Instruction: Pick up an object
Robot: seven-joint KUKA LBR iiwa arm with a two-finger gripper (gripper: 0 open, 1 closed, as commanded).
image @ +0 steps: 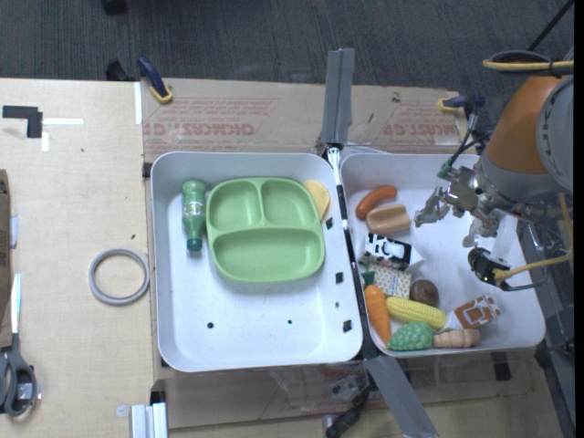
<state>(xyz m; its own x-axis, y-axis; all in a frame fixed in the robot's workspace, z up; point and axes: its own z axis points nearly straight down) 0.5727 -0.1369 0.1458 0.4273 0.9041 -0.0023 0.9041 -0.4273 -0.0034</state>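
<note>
The right bin holds several toy foods. A red sausage and a hot dog bun lie at its far left, with a black-and-white item and a checkered cracker below them. Along the near wall lie a carrot, a corn cob, a brown ball, a green bunch, a tan piece and a brown-and-white cookie. My gripper hangs over the bin's bare middle, right of the bun. It is open with nothing between its fingers.
The left bin holds a green divided plate, a green bottle and a yellow piece. On the bench to the left lie a tape ring and scissors. A cable loops by the gripper.
</note>
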